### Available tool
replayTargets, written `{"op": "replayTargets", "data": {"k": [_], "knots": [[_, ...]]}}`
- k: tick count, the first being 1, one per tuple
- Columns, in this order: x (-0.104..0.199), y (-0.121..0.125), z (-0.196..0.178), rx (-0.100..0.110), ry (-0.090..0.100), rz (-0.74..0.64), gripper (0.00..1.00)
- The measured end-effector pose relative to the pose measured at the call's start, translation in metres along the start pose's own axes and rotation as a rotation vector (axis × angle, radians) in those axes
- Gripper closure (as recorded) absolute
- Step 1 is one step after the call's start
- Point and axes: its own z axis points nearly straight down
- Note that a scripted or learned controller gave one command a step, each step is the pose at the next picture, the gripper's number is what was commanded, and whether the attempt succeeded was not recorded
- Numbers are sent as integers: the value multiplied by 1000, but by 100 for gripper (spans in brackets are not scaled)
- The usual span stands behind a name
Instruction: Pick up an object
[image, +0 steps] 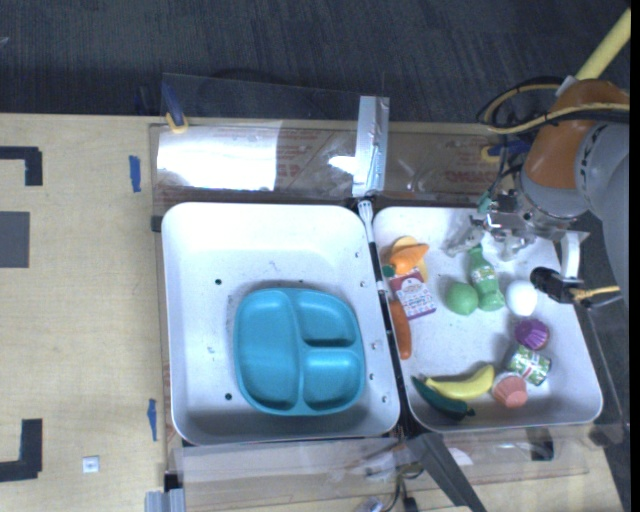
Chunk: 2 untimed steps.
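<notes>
Judging by how things lie, you have not got anything picked up yet: every object rests on a bin floor, and nothing sits between the gripper's parts as far as you can see.

Take the counter (70, 330) first, with its two white bins side by side. Your left bin (200, 240) carries a blue divided tray (298, 348) toward its 6 o'clock side. Your right bin (575, 385) holds all the small things. The arm (575, 150) comes in at the bin's 1 o'clock corner, orange band above the wrist.

The gripper (503, 226) hangs over the bin's 12 o'clock edge. Whether it is spread or closed I cannot tell; the metal parts are too cluttered to read.

Nearest candidate is the green bottle (485, 280), just beside the gripper at its 6 o'clock and perhaps touching it. A green ball (461, 298) touches that bottle at its 8 o'clock. A white ball (522, 298) lies near the gripper at 5 o'clock. The orange toy (406, 254) and red-and-white carton (413, 297) sit at the gripper's 8 o'clock, near the bin's left wall.

Well apart, toward 6 o'clock, lie the banana (462, 383), the purple item (531, 333), a green can (530, 366) and a pink cup (509, 391).

What is left for you: descend, close on one object, lift.
</notes>
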Motion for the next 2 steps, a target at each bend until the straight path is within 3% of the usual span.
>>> {"op": "replayTargets", "data": {"k": [1, 2], "knots": [[1, 1, -12, -4, -1, -2, 100], [86, -5, -150, -9, 2, -105, 100]]}}
